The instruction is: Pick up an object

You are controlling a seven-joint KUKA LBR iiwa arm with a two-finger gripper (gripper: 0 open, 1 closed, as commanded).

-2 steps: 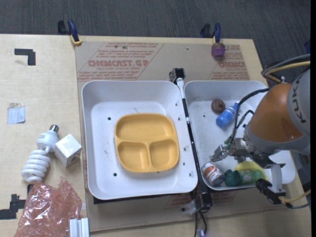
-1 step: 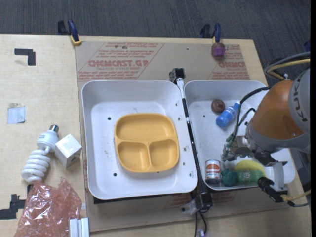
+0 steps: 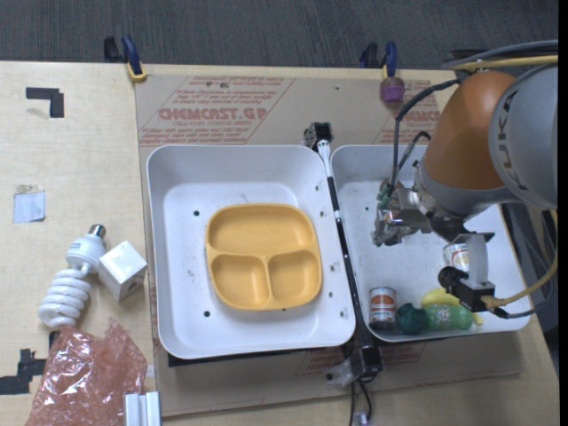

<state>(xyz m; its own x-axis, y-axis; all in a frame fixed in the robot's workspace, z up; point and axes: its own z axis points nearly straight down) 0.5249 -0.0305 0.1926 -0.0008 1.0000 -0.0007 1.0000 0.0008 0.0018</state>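
My gripper [image 3: 388,227] hangs over the upper left part of the right bin [image 3: 355,171], above bare white floor. At that bin's front edge stand a small red-and-white can [image 3: 382,307], a dark green object [image 3: 411,318] and a yellow-green toy [image 3: 449,312], all in front of the gripper and apart from it. A second small can [image 3: 457,256] lies to the gripper's right, partly behind the arm's fittings. Nothing shows in the gripper.
The left bin [image 3: 173,238] holds a yellow three-compartment plate [image 3: 264,255]. Left of the bins, on the bench, lie a spiral light bulb [image 3: 71,278], a white cube [image 3: 122,269] and a crumpled pink bag [image 3: 84,375]. The grey and orange arm [image 3: 484,131] covers the right bin's far right.
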